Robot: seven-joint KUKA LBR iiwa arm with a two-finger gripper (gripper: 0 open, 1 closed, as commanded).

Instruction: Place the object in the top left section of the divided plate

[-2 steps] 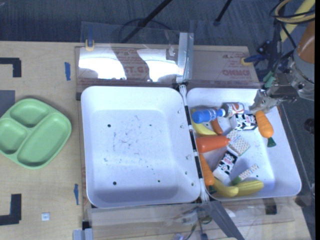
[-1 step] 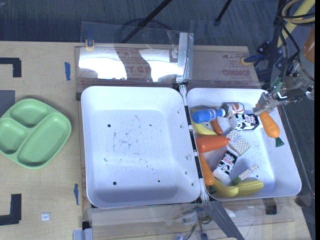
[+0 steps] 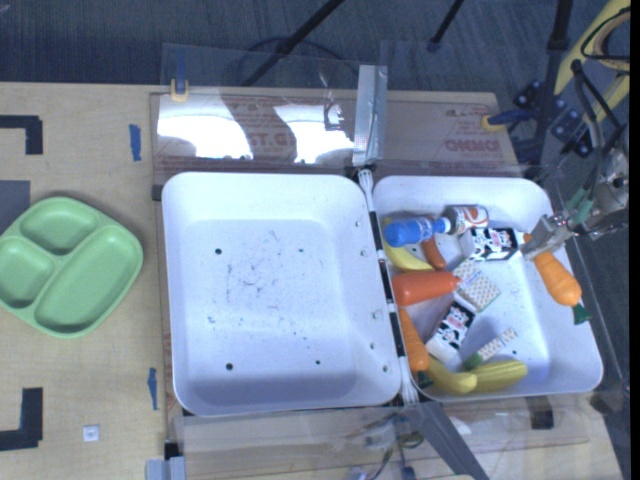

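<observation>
Green divided plate (image 3: 68,266) – 3 sections – left of bins; pincer (image 3: 553,230) grip unclear

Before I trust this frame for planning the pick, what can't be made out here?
- Gripper, camera view: blurred at the right bin's rim, so open or shut is unclear.
- Small carrot-shaped orange toy: whether it is gripped or just lying there.
- Yellow banana-shaped toy: mostly hidden under the blue bottle.
- Black-and-white cartons: print too small.
</observation>
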